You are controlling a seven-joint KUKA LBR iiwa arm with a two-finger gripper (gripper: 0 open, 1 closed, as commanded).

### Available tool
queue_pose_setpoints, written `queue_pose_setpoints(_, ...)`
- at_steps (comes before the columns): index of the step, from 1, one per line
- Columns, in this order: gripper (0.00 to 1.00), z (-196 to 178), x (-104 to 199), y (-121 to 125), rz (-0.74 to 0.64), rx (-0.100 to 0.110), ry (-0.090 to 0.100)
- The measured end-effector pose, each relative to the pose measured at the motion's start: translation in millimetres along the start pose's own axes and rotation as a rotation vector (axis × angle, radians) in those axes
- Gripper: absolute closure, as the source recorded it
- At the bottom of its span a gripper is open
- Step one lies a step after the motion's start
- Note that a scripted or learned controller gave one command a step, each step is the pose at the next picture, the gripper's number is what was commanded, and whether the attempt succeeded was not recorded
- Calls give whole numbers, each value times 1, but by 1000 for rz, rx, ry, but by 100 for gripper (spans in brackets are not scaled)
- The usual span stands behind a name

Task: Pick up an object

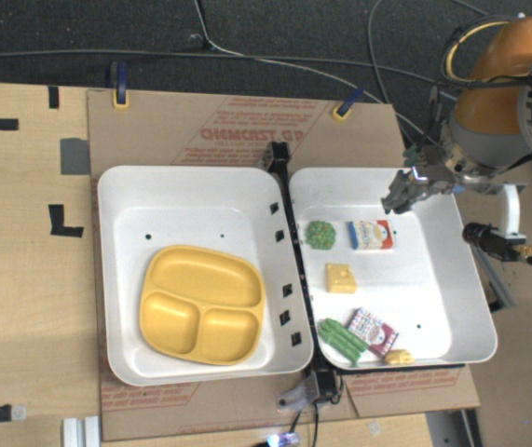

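Hovering over the right bin [452,277], your jaws [399,198] hang just above the small carton [371,236]; you cannot tell whether they are apart. Descend off-centre and, I judge, they could nudge it toward the green ball [320,235].

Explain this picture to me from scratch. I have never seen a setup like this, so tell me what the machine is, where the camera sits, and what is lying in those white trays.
One camera looks down at a slant on a bench. The grey and orange machine at the right is a robot arm; its gripper hangs over the far edge of the right bin, with nothing visibly held.

The left bin holds a yellow divided tray.

The right bin holds small toy items: a green broccoli piece, a little white carton, a yellow cheese block, a green pod, a pink packet and a small yellow bit. The arm's job is to pick one up.
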State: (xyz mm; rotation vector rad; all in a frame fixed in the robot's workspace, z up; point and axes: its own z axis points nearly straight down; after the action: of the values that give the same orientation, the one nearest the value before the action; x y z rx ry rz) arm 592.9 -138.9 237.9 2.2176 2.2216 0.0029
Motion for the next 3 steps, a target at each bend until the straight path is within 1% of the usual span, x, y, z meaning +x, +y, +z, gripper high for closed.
queue_pose_setpoints(1, 100, -5, 61, 0, -5, 3, 2)
queue_pose_setpoints(2, 100, 9, 121, -4, -5, 5, 2)
queue_pose_setpoints(3, 100, 18, 179, 0, -5, 6, 2)
